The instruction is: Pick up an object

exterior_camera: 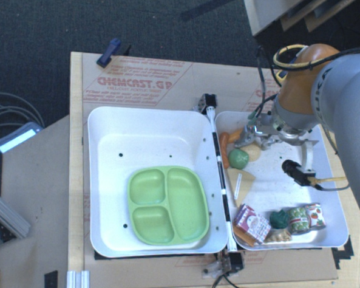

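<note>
My gripper [251, 137] hangs low over the far left corner of the right bin [337, 208]. Just below it lies a round green fruit [239, 158], with an orange carrot-like piece [224, 140] beside it against the bin's left wall. A pale yellow item [253, 153] peeks out next to the green fruit. Nothing can be seen held in the gripper. At the near end of the bin lie a red and white packet [252, 223], a dark green broccoli-like piece [279, 218] and a green and red carton [306, 217]. A thin white stick [238, 186] lies mid-bin.
The left bin [105, 166] holds a green divided plate [166, 204]. A blue clip [108, 52] lies on the bench's far left corner. The grey arm with its orange band [302, 81] comes in from the right, above the right bin's far side.
</note>
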`<state>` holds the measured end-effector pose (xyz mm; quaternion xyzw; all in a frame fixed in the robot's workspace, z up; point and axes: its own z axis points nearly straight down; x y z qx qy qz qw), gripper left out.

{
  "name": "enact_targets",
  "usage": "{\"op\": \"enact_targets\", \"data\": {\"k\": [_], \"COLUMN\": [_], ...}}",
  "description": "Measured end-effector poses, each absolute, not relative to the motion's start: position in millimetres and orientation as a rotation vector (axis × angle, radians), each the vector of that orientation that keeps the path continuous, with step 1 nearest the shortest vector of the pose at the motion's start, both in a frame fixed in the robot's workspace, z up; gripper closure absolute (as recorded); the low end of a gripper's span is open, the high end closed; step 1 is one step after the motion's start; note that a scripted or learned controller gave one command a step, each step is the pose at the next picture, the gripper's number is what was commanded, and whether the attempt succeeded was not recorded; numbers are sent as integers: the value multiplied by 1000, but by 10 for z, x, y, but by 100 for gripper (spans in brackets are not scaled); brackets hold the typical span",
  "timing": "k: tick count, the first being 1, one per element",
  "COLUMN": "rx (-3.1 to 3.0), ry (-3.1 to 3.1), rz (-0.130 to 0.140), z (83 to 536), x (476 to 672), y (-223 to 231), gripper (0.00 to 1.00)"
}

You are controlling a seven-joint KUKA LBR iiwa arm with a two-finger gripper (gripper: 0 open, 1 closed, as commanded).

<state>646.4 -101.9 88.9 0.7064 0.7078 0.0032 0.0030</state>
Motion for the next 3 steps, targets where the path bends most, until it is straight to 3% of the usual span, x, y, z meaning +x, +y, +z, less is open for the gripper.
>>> {"op": "enact_targets", "data": {"k": [1,2,3], "rx": [2222,2219,2222], "ry": [2220,2222,2224], "rz": [0,2,-1], "z": [1860,1948,2210], "x": [5750,5823,5375], "y": [-1209,-575,-206], "gripper": [100,100,100]}}
